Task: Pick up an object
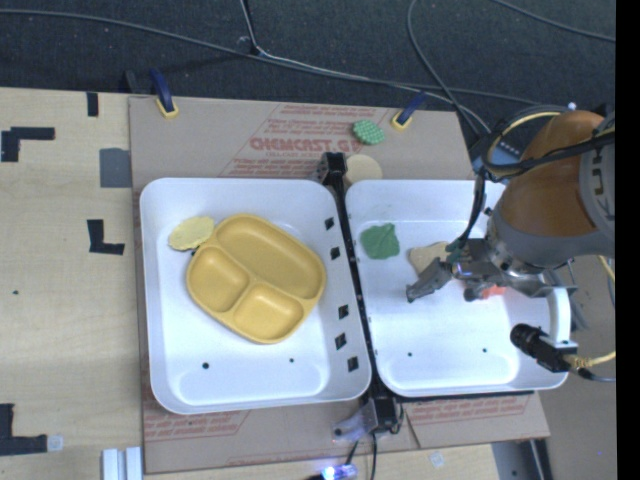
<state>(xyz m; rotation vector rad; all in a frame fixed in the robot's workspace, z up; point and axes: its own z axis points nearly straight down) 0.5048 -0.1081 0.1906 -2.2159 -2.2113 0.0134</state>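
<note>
In the right bin (440,368), a green leaf-shaped piece (379,240) lies near the left wall. Just to its right is a small tan piece (428,256), partly covered by the arm. My gripper (432,282) hangs low over the middle of the right bin, just below and right of the tan piece, pointing left. Nothing can be seen held in it. The grey wrist with its orange band (555,173) fills the bin's right side.
The left bin (170,368) holds a yellow divided tray (255,276) and a pale yellow round piece (190,233) at the tray's upper left. Behind the bins, on the cardboard, sit a green textured piece (368,131) and a tan disc (364,168). Cables cross the dark floor at the back.
</note>
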